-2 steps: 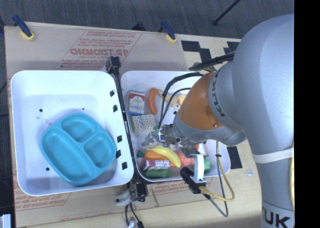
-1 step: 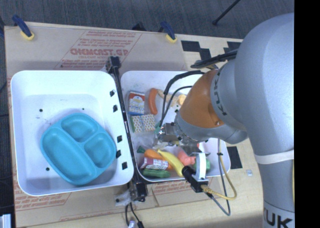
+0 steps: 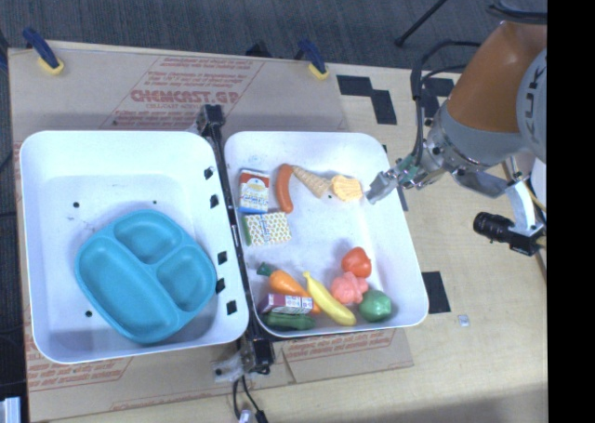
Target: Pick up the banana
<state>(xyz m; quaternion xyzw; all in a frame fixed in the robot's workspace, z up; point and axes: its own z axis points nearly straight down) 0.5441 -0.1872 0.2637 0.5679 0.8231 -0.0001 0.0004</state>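
- Nearest the camera: the front edge of the right bin [image 3: 409,314], where a crowded cluster of toy food sits.
- banana [image 3: 329,298] lies in that cluster, near the bin's front wall, running diagonally from upper left to lower right.
- Neighbours are tight: pink piece [image 3: 349,288] touching on its right, carrot [image 3: 284,282] and a small labelled box [image 3: 288,303] on its left, green piece [image 3: 376,305] just beside its lower end, red pepper [image 3: 356,262] behind.
- Handling guess: a light, stiff plastic toy with a smooth curved skin, so likely slippery. Best hold looks like across the narrow width at mid-length, with the jaws turned square to its long axis.
- Risk: fingers snag the pink piece or the box on the way down.
- gripper [image 3: 379,188] hangs at the bin's right rim near the back, well apart from the banana, nothing between its fingers.
- Jaw gap: cannot tell, tips small and blurred.
- Hidden: the banana's underside, and how far it overlaps the box.
- Left bin [image 3: 37,226] holds 1 blue divided plate [image 3: 144,272].
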